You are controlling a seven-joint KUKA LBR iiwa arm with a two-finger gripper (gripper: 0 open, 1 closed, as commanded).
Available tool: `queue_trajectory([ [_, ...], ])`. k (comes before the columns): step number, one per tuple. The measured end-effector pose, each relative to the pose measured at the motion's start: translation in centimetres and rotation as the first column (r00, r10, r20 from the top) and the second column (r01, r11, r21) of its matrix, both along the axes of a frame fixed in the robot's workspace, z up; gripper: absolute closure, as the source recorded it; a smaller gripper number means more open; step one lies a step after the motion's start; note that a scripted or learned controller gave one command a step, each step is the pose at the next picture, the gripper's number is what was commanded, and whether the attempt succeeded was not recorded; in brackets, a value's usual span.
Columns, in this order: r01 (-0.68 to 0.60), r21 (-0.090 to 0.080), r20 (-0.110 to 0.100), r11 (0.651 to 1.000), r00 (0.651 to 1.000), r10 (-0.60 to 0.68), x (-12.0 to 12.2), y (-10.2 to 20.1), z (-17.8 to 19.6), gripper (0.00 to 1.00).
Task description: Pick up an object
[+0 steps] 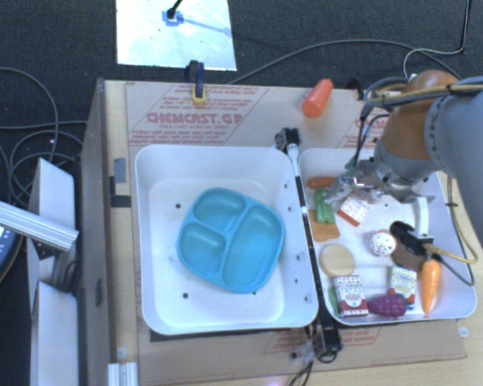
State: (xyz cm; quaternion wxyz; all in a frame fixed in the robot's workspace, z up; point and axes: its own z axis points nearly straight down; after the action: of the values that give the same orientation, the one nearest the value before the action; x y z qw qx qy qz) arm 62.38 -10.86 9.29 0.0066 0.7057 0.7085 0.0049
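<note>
1. Pincer low in the right bin, upper centre-right of frame, down among the toy food; fingers blurred against the clutter, so open or closed cannot be told, and nothing seen held between them.
2. Nearest candidates: red-and-white packet just below the pincer, green piece and orange sausage to its left, all close together.
3. Farther choices toward lower right: cream disc, speckled egg, carrot, purple grapes, small carton.
4. Judged step: settling onto one item. Best done by centring over a single piece, likely the packet, closing squarely, then lifting straight up to avoid dragging neighbours.
5. Risk: crowding beside the bin wall may leave a finger on a second item.
6. Left bin carrying a blue divided plate; both bins on a cardboard-topped desk, orange cylinder at its upper edge.
7. Dark carpet and cables around; pale sheet at upper left.
</note>
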Motion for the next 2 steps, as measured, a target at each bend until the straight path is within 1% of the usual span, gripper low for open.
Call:
queue_trajectory([
  [1, 0.013, -0.003, -0.055, 1.0, 0.998, -0.013, 3.9, 1.3, -0.3, 0.0],
  [2, 0.009, -0.004, -0.051, 1.0, 0.999, -0.009, 4.0, 1.2, 0.8, 1.0],
])
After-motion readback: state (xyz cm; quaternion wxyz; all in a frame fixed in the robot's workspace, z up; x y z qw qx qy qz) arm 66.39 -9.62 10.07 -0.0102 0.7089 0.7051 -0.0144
